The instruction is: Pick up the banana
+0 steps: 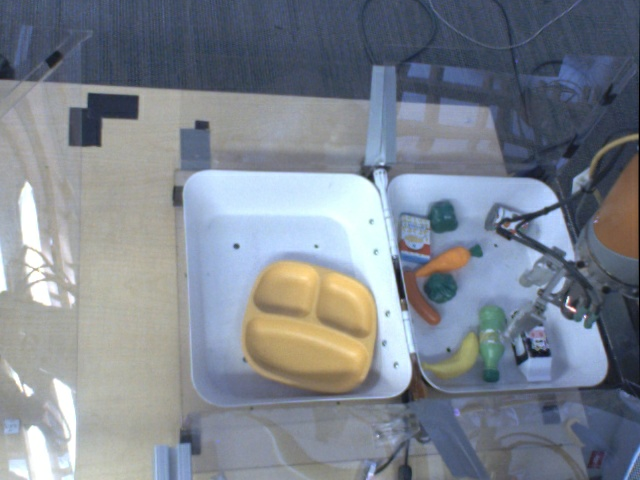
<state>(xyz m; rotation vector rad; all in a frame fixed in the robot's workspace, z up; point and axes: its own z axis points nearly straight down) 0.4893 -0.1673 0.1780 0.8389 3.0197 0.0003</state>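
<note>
The yellow banana (452,358) lies at the front edge of the right bin (520,190), curved, with its tip touching a green bottle (491,338). My gripper (509,273) reaches in from the right over the middle of that bin. It is open, with one finger (499,220) toward the back and the other (523,320) toward the front, beside the bottle's top. Nothing sits between the fingers. The banana is to the front left of the gripper, apart from it.
Also in the right bin are a carrot (445,260), two green vegetables (443,215) (440,287), a small carton (415,235), a red sausage (422,305) and a small white box (537,353). The left bin (215,268) holds a yellow compartment tray (311,324).
</note>
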